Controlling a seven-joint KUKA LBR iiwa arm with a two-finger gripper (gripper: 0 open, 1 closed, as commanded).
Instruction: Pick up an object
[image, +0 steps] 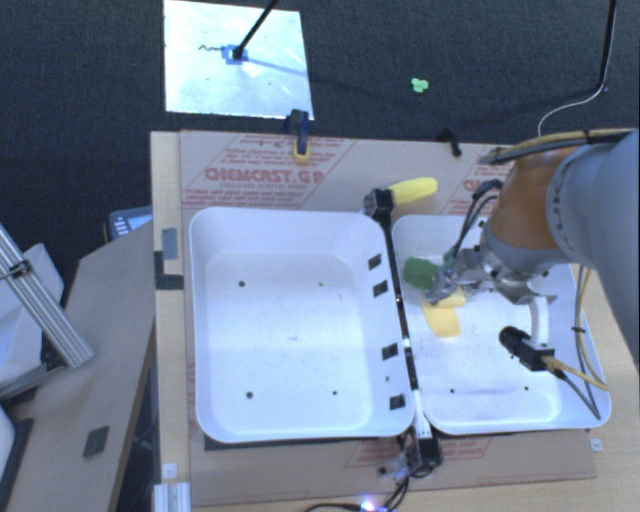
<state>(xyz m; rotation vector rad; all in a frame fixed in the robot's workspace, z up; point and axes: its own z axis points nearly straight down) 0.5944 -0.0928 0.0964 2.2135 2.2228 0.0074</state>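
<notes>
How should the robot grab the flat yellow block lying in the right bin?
Probably from straight above, pinching across its narrower width. The flat yellow block lies low on the right white bin's floor, so its side edges are the likeliest surfaces to pinch. Bare floor lies below it, but the gripper and a green object crowd its upper end, so grip near the middle.

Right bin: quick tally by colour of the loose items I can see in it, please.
Yellow: 1, the yellow piece on the right bin floor.
Green: 1, the green item beside the gripper.
Total: 2
</notes>
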